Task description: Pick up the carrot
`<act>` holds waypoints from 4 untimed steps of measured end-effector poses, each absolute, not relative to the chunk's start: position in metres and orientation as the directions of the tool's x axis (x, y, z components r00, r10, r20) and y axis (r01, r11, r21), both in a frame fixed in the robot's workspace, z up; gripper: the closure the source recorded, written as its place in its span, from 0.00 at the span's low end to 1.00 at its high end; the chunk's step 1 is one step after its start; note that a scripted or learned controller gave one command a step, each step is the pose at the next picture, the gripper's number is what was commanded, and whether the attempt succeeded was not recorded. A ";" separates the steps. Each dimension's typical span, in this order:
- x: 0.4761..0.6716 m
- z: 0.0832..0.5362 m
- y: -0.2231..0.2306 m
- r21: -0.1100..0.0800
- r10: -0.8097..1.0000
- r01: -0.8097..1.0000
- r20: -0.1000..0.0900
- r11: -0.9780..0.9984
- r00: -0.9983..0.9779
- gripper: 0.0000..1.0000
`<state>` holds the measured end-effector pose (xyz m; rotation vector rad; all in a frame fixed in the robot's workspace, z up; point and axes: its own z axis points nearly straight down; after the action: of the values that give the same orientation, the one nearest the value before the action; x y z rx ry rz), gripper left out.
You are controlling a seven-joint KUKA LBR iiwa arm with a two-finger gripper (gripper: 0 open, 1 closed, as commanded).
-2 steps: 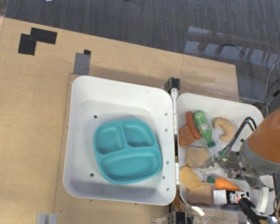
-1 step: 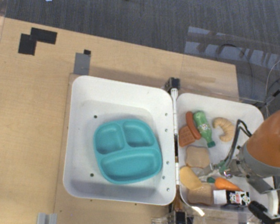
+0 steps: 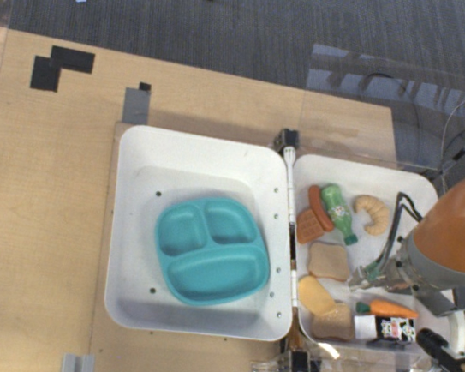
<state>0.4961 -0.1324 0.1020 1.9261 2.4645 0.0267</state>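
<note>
The carrot [image 3: 394, 310] is a small orange piece lying flat near the front of the right bin [image 3: 423, 185], right above a dark bottle with a white label [image 3: 384, 327]. My gripper [image 3: 372, 278] hangs low in that bin, just up and left of the carrot, at the right edge of a slice of bread [image 3: 329, 261]. The carrot lies on the bin floor beside the gripper, not held. The arm's orange band [image 3: 460, 230] covers the bin's right side.
The right bin also holds a green bottle [image 3: 338, 210], a croissant [image 3: 372, 212], a brown waffle-like piece [image 3: 313, 224] and a pale potato-like lump [image 3: 317, 295]. In the left bin [image 3: 134, 209] lies a teal divided plate [image 3: 211, 250].
</note>
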 end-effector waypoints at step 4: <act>0.492 0.089 -0.205 0.013 0.877 0.876 -0.010 0.481 -0.481 0.00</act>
<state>0.4919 -0.2054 0.0891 1.5921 2.6908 0.0095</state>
